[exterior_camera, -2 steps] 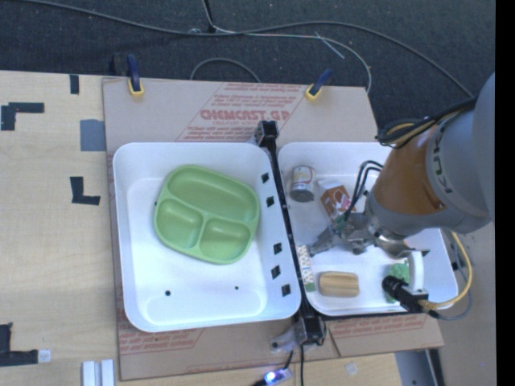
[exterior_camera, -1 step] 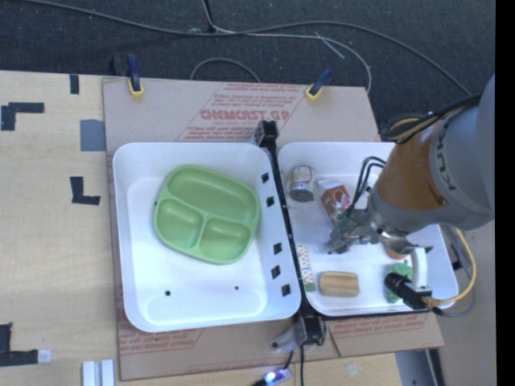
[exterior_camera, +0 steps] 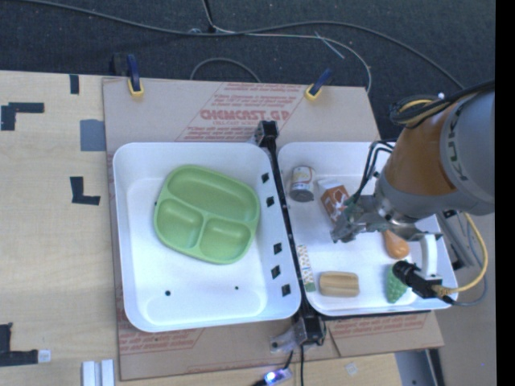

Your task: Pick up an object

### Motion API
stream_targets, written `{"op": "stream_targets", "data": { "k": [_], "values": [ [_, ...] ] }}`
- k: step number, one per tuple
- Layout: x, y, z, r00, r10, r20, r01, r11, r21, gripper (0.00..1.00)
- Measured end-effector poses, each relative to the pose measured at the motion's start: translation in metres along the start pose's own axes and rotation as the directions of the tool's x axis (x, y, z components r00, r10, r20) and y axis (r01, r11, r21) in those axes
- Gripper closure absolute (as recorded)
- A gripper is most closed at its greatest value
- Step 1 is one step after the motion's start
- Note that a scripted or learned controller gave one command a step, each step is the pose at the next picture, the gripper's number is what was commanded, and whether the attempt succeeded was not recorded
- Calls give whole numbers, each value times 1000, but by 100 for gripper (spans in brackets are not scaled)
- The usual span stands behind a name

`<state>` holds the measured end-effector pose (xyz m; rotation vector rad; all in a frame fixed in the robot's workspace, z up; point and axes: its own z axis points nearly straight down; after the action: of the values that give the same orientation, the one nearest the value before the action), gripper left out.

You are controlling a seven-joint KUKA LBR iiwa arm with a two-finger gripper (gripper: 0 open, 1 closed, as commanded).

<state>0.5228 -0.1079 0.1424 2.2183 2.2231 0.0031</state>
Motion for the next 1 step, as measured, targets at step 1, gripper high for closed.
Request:
{"op": "stream_targets", "data": {
  "k": [1],
  "values": [
    [6,-7,-55,1000,0,1,0,1000,-1,100]
  ]
}}
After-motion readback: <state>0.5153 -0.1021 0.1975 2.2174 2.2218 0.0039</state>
